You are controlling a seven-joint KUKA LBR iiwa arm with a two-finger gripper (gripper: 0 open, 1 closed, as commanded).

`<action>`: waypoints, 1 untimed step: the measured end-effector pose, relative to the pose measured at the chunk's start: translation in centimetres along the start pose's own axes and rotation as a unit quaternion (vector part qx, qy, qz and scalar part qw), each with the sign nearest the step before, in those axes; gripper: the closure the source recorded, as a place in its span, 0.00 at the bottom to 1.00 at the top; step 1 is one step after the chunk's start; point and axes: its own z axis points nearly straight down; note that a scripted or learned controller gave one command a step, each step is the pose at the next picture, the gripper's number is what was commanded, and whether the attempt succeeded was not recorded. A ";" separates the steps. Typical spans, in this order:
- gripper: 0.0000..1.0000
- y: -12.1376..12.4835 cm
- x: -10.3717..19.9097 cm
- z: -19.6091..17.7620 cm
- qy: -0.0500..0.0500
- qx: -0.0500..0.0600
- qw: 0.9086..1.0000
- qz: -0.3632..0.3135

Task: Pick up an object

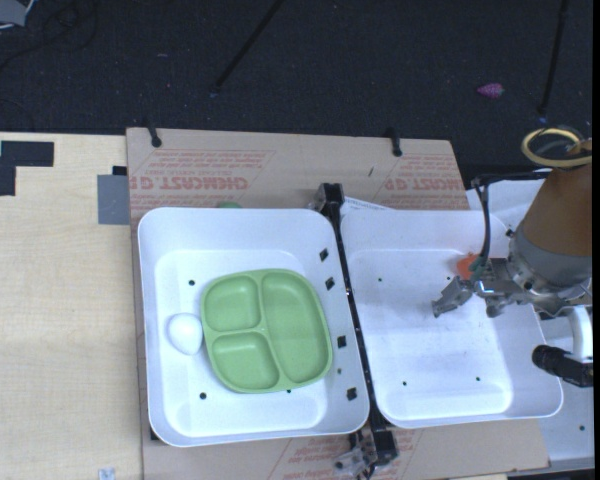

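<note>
My gripper [466, 308] hangs over the right side of the right bin [430, 388]. It is open, its two fingers spread apart, and nothing shows between them. A small orange object [466, 265] lies on the bin floor just behind the fingers, partly hidden by the wrist. In the left bin [170, 238] a green divided plate [266, 329] lies flat. A white egg-shaped object [185, 332] rests against the plate's left edge.
A black divider with clips [342, 298] runs between the two bins. The arm's body [565, 223] covers the right bin's far right corner. A cardboard sheet [280, 168] lies under both bins, and a wooden bench top [50, 318] extends to the left.
</note>
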 end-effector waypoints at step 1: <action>0.00 -0.2 0.3 6.4 0.000 0.001 1.000 0.000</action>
